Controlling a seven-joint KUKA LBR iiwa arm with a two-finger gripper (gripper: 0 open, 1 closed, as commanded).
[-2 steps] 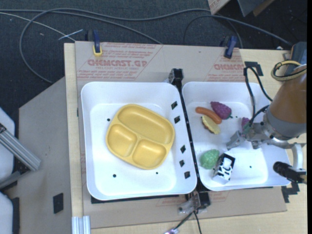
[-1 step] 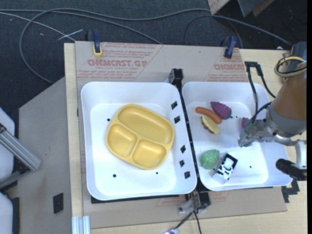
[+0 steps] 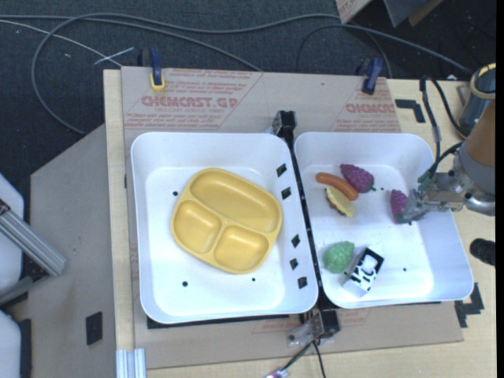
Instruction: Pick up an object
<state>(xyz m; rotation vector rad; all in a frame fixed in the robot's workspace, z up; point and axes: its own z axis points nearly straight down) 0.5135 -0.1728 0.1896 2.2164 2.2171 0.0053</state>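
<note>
I have the gripper [image 3: 409, 209] low at the right bin's [image 3: 441, 278] right side, against a small purple toy [image 3: 398, 203]. I cannot tell its grip state from this view. For a clean pick, I would center on the toy, close fully, then lift straight up. The toy is small, rounded, dark purple.

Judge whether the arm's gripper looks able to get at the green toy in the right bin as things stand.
Probably yes. The green toy lies uncovered in the right bin; the gripper is inside that bin, bare floor between them. The black-and-white block touching it may crowd a grasp.
</note>
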